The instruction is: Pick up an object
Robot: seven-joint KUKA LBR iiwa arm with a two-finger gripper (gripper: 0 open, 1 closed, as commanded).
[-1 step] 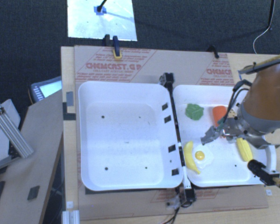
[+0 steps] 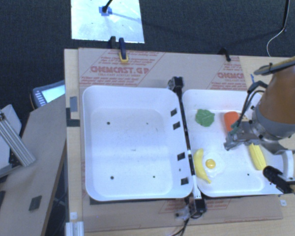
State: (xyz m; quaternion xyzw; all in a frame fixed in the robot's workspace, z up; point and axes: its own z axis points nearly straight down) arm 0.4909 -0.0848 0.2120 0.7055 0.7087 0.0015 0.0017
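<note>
Gripper is hovering in the right bin beside the orange piece; its opening is impossible to tell. Centring squarely over one item before descending seems wise.

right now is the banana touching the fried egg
Touching. The camera view shows the banana lying against the left edge of the fried egg in the right bin, no gap between them.

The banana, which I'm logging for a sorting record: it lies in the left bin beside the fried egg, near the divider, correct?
Not quite. The banana lies in the right bin, not the left one. The camera view shows it beside the fried egg, near the divider.
</note>
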